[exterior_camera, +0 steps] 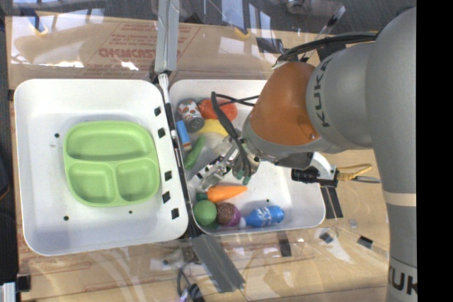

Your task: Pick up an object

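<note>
The arm reaches in from the right over the right bin [317, 212], its orange band above the wrist covering much of the bin's upper part. The end effector [225, 167] hangs low at the bin's left side, among the toys; whether it is open or closed I cannot tell, as the metal parts blur together.

The pickable things crowd along the right bin's left and near edges: a toy carrot [226, 192] just below the end effector, a green ball [205, 213], a dark purple piece [228, 213], a blue object [267, 216], a green pepper-like piece [195, 151] and a small can [188, 111]. Likely the carrot or the green piece is the target, being nearest.

The left bin [35, 152] holds a green divided tray [112, 162], well apart from the arm.
</note>
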You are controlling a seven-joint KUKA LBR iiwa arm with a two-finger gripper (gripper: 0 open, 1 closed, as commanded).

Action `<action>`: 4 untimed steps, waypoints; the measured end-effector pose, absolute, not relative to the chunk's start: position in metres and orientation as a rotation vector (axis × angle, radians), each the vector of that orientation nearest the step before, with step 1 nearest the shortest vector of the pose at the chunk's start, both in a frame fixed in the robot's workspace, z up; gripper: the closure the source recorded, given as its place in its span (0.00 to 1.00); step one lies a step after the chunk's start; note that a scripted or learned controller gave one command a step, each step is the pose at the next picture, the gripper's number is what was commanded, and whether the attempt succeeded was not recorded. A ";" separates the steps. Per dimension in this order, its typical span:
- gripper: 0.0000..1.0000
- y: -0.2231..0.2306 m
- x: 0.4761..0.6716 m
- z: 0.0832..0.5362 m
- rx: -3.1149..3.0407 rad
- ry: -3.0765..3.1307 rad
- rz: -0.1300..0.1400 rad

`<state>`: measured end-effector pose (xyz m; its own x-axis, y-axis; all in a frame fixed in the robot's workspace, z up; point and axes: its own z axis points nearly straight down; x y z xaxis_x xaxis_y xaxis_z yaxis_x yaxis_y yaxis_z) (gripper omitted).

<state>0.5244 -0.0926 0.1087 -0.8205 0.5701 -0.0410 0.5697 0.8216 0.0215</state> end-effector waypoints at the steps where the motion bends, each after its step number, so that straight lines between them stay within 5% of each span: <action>1: 0.00 -0.092 0.553 0.107 0.781 3.026 0.009; 2: 0.00 -0.107 0.496 0.099 0.864 2.998 0.004; 3: 1.00 -0.107 0.496 0.108 0.856 3.001 0.003; 4: 1.00 -0.128 0.565 0.096 1.256 2.871 0.002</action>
<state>0.5646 -0.1283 0.0957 -0.6790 0.7342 -0.0066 0.7341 0.6790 0.0042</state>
